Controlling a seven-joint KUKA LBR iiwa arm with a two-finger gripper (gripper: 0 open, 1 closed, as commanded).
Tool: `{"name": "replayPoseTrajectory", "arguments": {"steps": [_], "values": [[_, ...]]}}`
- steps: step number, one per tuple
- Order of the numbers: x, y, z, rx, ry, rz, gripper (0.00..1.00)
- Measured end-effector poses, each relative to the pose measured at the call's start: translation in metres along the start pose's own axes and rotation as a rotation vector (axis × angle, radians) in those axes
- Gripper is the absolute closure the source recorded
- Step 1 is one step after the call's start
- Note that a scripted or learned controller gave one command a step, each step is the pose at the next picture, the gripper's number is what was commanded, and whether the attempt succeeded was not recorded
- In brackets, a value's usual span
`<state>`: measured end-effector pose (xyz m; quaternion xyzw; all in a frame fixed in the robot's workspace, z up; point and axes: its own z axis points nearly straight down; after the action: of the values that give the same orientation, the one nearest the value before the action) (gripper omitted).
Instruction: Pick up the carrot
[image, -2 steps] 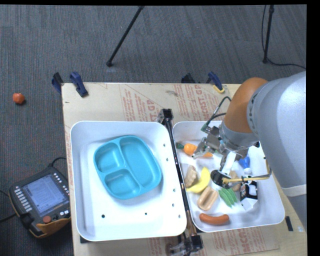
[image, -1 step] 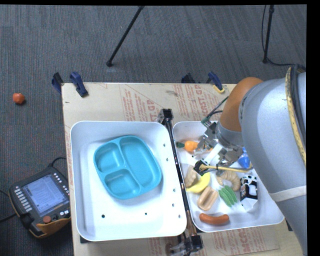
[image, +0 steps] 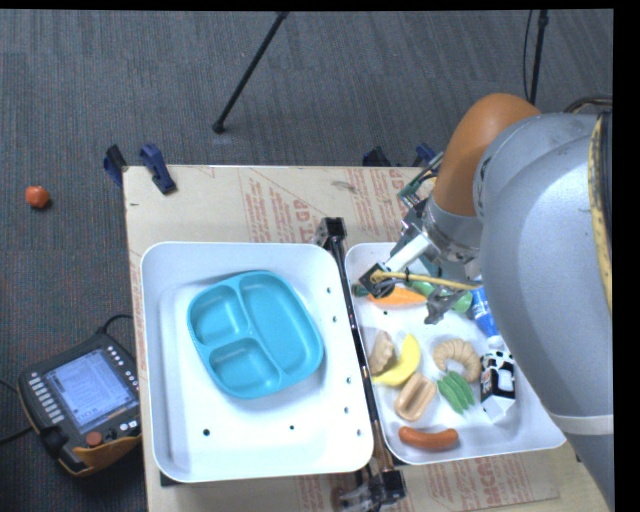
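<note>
The carrot (image: 401, 297), orange with a green top, lies at the far left end of the right bin (image: 540, 435). My gripper (image: 437, 296) hangs low over that end of the bin, just right of the carrot and close to its green top. The wrist hides part of the carrot's leafy end. I cannot see whether the gripper touches the carrot.
A blue divided plate (image: 255, 332) sits in the left bin (image: 165, 400). The right bin also holds a banana (image: 405, 362), a croissant (image: 457, 353), a bun (image: 414, 397), a sausage (image: 430, 437), green pods (image: 455, 390), a cow-patterned carton (image: 497, 375) and a blue item (image: 484, 312).
</note>
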<state>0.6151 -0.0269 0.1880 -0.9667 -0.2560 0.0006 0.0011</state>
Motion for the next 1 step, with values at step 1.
{"name": "replayPoseTrajectory", "arguments": {"steps": [1], "values": [[-0.0093, -0.0058, 0.0011, 0.002, -0.003, 0.147, 0.00]]}}
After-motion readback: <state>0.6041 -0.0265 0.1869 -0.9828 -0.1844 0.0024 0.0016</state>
